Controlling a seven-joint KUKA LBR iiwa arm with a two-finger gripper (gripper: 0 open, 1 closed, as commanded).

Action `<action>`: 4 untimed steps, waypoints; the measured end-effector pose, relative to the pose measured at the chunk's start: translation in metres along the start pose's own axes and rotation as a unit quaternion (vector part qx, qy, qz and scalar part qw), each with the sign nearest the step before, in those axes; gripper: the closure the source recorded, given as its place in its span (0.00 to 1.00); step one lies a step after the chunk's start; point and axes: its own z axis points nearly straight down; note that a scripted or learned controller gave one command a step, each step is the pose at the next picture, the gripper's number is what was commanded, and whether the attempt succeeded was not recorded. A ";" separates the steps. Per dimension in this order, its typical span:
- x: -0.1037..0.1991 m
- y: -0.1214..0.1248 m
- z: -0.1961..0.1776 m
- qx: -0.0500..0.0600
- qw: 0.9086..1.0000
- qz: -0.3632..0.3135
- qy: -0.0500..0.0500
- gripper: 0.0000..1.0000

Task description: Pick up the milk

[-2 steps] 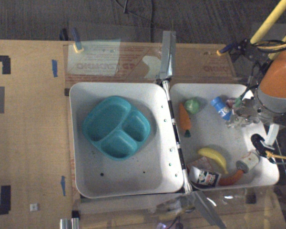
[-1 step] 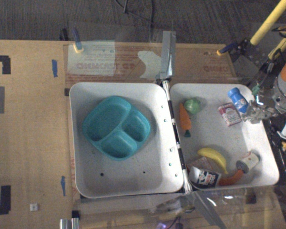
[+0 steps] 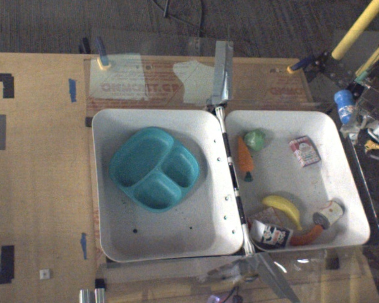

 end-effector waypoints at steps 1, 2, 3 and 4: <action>0.000 0.005 -0.031 -0.001 0.998 -0.066 0.000 1.00; 0.002 0.005 -0.041 -0.002 0.998 -0.068 -0.001 1.00; 0.027 -0.003 -0.163 -0.001 0.983 -0.184 0.000 1.00; 0.115 -0.008 -0.067 0.000 0.973 -0.232 0.000 1.00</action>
